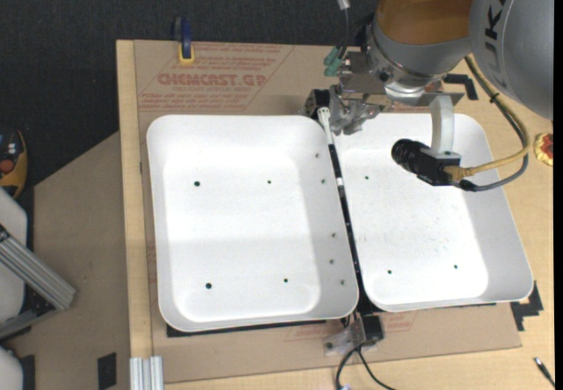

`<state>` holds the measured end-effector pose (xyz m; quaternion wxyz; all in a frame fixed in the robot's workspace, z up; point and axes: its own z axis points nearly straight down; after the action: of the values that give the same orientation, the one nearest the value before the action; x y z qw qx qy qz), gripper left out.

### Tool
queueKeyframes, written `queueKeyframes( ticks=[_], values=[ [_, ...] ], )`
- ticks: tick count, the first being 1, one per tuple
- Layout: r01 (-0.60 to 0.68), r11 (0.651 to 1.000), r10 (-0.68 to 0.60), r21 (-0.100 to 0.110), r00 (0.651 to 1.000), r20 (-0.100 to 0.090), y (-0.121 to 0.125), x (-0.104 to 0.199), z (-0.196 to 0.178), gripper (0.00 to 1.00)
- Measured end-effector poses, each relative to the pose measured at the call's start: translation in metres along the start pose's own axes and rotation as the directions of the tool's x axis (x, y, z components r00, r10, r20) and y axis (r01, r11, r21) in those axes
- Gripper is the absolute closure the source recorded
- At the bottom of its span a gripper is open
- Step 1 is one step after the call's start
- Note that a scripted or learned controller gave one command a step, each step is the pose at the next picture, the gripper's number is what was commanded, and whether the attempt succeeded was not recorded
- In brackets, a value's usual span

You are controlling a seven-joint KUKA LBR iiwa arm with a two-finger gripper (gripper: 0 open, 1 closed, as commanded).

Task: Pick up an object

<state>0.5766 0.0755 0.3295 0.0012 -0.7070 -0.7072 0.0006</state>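
My gripper (pixel 348 115) hangs under the grey and orange arm (pixel 422 1) at the far end of the seam between the two bins. It sits just over the back left corner of the right bin (pixel 493 230). A black cylindrical fitting (pixel 420 159) with a yellowish cable juts from the wrist over the right bin's floor. On the floors of both bins I see just small dark dots.
The left bin (pixel 167 230) lies beside the right one on a brown cardboard sheet (pixel 220 76). A blue and yellow clamp (pixel 184 38) grips the sheet's far edge. An aluminium bar (pixel 35 274) lies at the left, off the bench.
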Motion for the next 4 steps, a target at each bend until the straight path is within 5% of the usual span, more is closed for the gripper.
queueKeyframes(
  ticks=[1,2,3,4],
  values=[
    [-0.001,1.0,0.001,-0.001,1.0,0.0,-0.027,-0.006,-0.022,1.0],
    [0.002,1.0,-0.002,0.002,1.0,0.001,0.005,0.017,0.054,1.0],
    [0.005,1.0,-0.005,-0.009,1.0,-0.002,-0.007,0.053,0.004,1.0],
    [0.004,1.0,-0.004,-0.007,1.0,-0.001,0.047,0.121,0.079,1.0]
  ],
)
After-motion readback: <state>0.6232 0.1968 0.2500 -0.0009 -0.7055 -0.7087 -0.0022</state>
